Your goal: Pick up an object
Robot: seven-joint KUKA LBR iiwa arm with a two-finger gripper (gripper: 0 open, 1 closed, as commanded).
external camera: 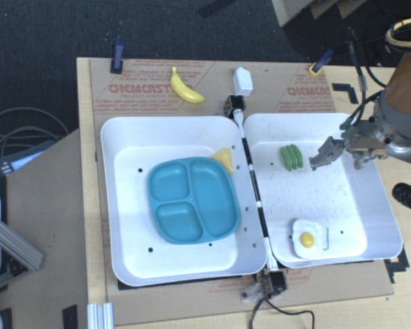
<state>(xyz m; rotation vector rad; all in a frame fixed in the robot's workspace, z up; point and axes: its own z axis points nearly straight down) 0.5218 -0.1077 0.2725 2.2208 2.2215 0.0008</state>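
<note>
From my remote desk: nearest the camera, a fried egg [307, 239] lies at the front of the right bin [370, 245]; the blue plate [192, 199] sits in the left bin [123, 252], a yellow piece [223, 158] at its far edge. Farther back, the gripper [325, 155] hovers just beside the green pickle [292, 157], nothing between its fingers; how wide they stand I cannot tell. I'd center over the pickle before descending. Beyond, a banana [185, 88] rests on the bench.
</note>
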